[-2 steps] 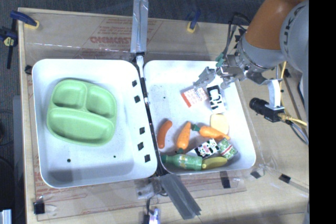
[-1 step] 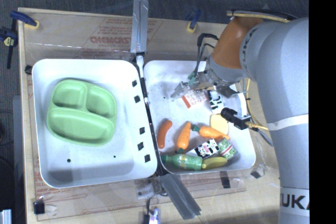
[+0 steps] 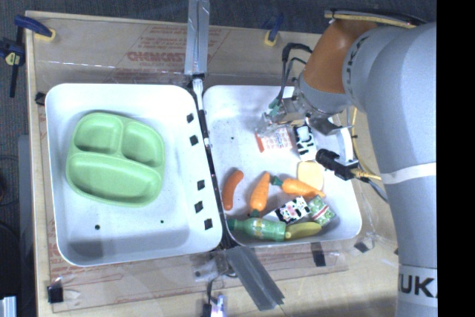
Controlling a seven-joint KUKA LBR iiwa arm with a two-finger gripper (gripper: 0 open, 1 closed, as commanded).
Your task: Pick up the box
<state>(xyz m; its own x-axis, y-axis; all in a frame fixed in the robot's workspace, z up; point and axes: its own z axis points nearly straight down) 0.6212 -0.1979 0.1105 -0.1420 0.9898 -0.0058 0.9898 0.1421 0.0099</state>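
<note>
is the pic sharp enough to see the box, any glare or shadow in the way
Camera view: soft overall, fine print on the box unreadable; even light with mild glare on the white bin wall; the arm shades the end effector area, so its fingers stay unclear.

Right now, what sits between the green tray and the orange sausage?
In the camera view, the bins' adjoining rims with black clips lie between the green tray and the sausage, plus bare white bin floor.
</note>
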